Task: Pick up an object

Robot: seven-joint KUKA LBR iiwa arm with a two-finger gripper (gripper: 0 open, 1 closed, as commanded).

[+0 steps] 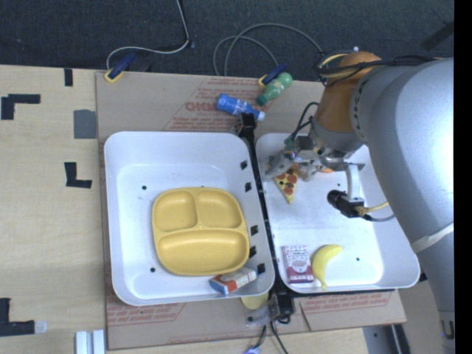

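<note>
One pizza slice toy (287, 186) lies at the 11 o'clock corner of the right bin (369, 268), touching the hand (299, 161), whose opening I cannot tell. At 6 o'clock sit a banana (326, 261) and a red card (296, 262). Left bin (125, 198) holds a yellow divided plate (199, 229) and a small carton (234, 280).

The claw (299, 161) hangs over the right bin (369, 268)'s far corner. A pizza slice (287, 186) lies just below it. Nearer, bare floor stretches to the banana (325, 260) and red packet (296, 262) by the near rim.
</note>
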